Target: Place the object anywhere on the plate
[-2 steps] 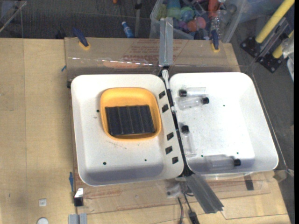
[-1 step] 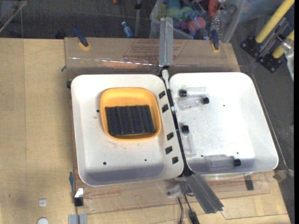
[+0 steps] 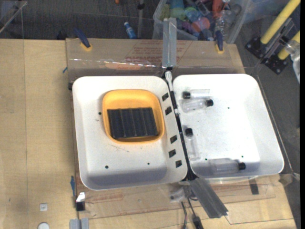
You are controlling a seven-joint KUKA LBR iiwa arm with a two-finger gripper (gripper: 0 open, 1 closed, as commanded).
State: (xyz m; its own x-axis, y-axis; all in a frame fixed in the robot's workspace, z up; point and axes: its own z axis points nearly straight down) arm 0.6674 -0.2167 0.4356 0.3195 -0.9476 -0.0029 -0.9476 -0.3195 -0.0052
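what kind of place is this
Probably a robotics lab bench: two white bins clamped side by side on a wooden table, an orange plate with a black block, and a tub of toys behind.

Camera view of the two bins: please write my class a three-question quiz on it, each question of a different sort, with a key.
1. True or false: the orange plate lies in the right bin.
2. What lies on the plate? A) a dark ridged block B) a clear tube C) a blue clip
3. Fill in: the clear tubes with black caps, such as the one nearest the top, lie in the ____ bin.

Key
1. False; it lies in the left bin.
2. A, the dark ridged block.
3. Right.
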